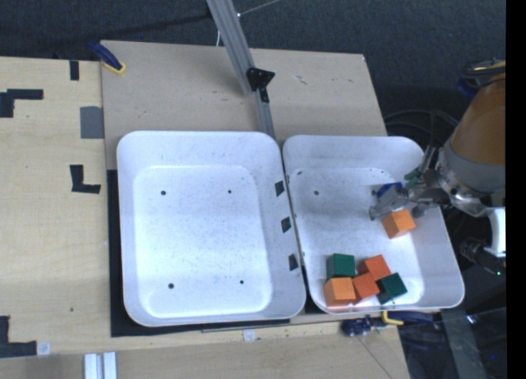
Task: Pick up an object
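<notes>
The gripper (393, 206) sits low in the right bin (345, 155), and an orange block (400, 223) lies at its fingertips, though whether the fingers are clamped on it or merely beside it I cannot tell. The block looks small, stiff and light, with flat faces that should take a pinch across two opposite sides without slipping. There is bare floor to the block's left for moving, the right wall is near, and a cluster of orange and green blocks (362, 279) crowds the front edge
</notes>
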{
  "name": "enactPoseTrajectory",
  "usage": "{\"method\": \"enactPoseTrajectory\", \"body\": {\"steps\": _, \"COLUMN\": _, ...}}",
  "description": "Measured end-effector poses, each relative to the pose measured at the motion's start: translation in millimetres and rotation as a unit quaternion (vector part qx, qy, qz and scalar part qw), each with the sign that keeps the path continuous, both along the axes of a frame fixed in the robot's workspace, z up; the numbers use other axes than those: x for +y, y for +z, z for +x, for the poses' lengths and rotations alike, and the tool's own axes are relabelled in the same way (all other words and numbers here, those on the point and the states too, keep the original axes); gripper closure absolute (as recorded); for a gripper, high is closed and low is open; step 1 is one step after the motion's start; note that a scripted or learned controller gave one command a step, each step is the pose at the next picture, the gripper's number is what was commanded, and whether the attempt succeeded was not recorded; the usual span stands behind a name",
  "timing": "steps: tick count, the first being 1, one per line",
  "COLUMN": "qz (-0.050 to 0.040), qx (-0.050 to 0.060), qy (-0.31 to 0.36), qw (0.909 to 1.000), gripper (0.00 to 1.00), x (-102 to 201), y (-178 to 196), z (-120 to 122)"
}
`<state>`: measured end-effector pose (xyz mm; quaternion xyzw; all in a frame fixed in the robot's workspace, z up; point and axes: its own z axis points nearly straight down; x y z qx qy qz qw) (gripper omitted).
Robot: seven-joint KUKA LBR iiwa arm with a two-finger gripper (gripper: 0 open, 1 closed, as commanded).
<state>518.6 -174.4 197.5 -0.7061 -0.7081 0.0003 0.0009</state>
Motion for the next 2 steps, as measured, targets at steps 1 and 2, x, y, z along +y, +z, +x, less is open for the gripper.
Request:
{"method": "enactPoseTrajectory", "body": {"steps": 1, "qz": 0.0001, "qx": 0.000, "qy": 0.000, "qw": 1.0000, "gripper": 0.00, "x": 0, "y": 0, "z": 0}}
{"method": "enactPoseTrajectory", "body": {"steps": 2, "qz": -0.0003, "qx": 0.000, "qy": -0.001, "qw": 1.0000, "gripper": 0.00, "x": -3, "y": -60, "z": 0}}
